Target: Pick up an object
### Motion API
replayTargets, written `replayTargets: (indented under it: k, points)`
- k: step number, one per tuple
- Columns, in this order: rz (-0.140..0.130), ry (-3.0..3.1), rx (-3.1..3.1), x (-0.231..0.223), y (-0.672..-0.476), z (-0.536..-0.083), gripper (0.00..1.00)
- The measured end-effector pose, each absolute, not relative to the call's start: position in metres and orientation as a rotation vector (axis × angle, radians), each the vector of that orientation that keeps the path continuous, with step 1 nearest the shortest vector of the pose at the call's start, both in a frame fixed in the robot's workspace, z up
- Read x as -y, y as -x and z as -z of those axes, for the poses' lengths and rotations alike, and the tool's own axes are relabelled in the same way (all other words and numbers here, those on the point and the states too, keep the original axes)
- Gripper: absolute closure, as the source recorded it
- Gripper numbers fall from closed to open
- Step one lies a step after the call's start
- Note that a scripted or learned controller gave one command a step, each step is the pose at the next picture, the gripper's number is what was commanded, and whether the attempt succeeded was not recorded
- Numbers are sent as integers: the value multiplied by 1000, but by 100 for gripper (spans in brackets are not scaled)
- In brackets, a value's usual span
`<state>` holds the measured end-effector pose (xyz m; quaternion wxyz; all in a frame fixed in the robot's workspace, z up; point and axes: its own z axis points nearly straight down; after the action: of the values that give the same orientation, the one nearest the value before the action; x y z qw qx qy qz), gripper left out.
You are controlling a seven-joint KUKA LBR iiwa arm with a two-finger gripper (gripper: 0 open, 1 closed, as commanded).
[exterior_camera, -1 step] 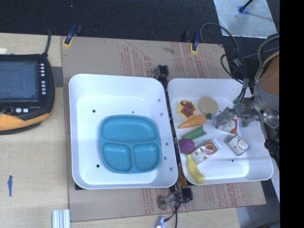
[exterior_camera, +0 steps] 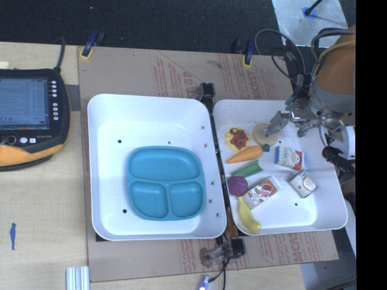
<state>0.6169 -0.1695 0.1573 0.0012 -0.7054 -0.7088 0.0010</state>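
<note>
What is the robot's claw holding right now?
Nothing that shows. The gripper hangs over the right bin, near a tan disc, with nothing seen between its fingers.

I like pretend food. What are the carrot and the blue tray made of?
The carrot looks like smooth moulded plastic: even orange, slight sheen. The blue tray also seems plastic, matte, with rounded moulded compartments. I can't be sure from the look alone.

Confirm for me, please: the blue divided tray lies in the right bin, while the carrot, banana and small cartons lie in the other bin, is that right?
Not quite. The camera view shows the blue divided tray in the left bin. The carrot, banana and small cartons lie in the right bin.
</note>
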Motion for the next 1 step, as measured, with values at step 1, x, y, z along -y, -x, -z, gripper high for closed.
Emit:
replayTargets:
  k: [1]
  points:
    - [-1, 2215, 2230, 182, -636, -96, 0]
